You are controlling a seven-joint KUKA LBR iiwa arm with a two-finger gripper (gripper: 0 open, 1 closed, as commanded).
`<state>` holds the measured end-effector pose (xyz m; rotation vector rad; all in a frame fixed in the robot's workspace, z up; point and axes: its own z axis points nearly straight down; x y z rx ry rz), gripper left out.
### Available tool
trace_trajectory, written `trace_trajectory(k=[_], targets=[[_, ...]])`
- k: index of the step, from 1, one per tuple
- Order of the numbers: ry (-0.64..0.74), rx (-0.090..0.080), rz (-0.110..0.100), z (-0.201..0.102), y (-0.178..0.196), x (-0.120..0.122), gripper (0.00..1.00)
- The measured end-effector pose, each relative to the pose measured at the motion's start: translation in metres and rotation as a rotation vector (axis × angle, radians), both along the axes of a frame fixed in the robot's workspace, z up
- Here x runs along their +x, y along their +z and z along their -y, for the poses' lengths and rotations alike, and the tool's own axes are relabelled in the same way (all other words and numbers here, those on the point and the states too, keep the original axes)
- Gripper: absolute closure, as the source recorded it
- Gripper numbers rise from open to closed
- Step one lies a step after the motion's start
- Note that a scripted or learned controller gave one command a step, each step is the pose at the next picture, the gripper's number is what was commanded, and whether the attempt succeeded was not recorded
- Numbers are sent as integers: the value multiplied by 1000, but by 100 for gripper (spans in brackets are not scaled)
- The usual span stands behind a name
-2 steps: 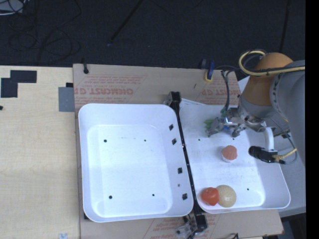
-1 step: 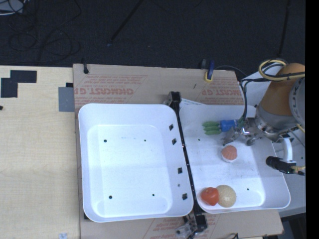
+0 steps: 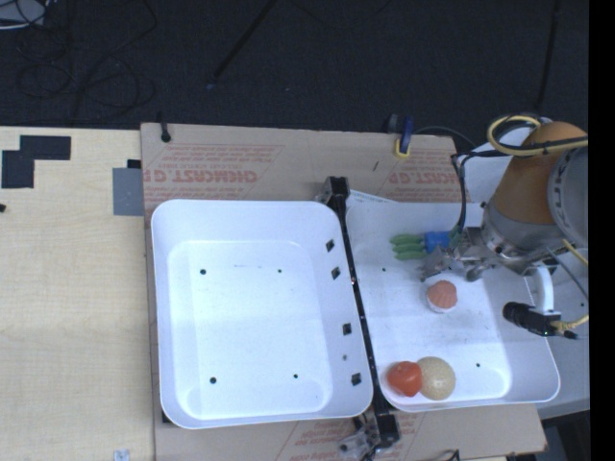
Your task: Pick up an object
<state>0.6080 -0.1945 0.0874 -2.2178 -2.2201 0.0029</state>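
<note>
— While the arm (image 3: 538, 190) reached into the right bin (image 3: 538, 377), where was the pink ball (image 3: 442, 296)?

— Mid-bin, just below the jaws (image 3: 450, 265). Whether they were spread or clenched, I couldn't tell.

— How would it handle?

— Probably light and a bit soft; being round, it might roll, so a pinch across its widest part seemed best.

— Its looks?

— Small, round, salmon-pink with a paler top. Green and blue pieces (image 3: 420, 245) lay above it; a red ball (image 3: 405, 377) and a beige ball (image 3: 436, 377) touched near the front wall.
</note>
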Motion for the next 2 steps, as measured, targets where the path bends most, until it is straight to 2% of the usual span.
trace_trajectory(k=[1, 2], targets=[[-2, 0, -2, 4, 0, -24, 0], [2, 2, -2, -47, 0, -39, 0]])
